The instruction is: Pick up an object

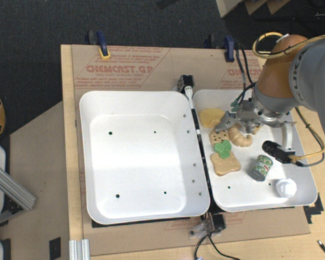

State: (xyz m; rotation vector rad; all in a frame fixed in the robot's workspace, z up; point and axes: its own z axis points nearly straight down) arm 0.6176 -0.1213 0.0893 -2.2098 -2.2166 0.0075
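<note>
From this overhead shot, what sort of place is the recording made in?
Most likely a robotics lab test bench: two white bins sit on a clamped cardboard sheet, toy items such as a small green can lie in the right one, and the grey arm reaches in.

Left bin point(97, 104) lies open (right bin point(300, 196) crowded with objects).

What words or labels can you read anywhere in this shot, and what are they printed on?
"CHEMCAST GP", in red, printed on the brown protective sheet covering the bench board behind the left bin; the same red print repeats behind the right bin, too cut off to read.
Green can label: too small to read.
</note>
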